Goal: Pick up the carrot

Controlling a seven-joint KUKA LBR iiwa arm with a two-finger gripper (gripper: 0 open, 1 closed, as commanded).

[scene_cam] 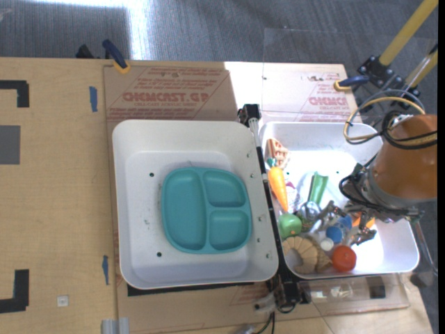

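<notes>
The carrot (277, 186) is a small orange cone with a green tip. It lies along the left wall of the right bin (396, 252), pointing toward the near edge. My gripper (335, 216) hangs low over the middle of that bin, right of the carrot and apart from it, among the clutter of toys. The arm's orange band (411, 160) sits above it at the right. Nothing can be made out in the gripper's grasp.
Around the gripper lie a green cylinder (318, 186), a green round toy (289, 223), a blue piece (335, 234), a red tomato (343, 257) and a tan biscuit (307, 253). The left bin (132, 186) holds a teal divided plate (206, 209).
</notes>
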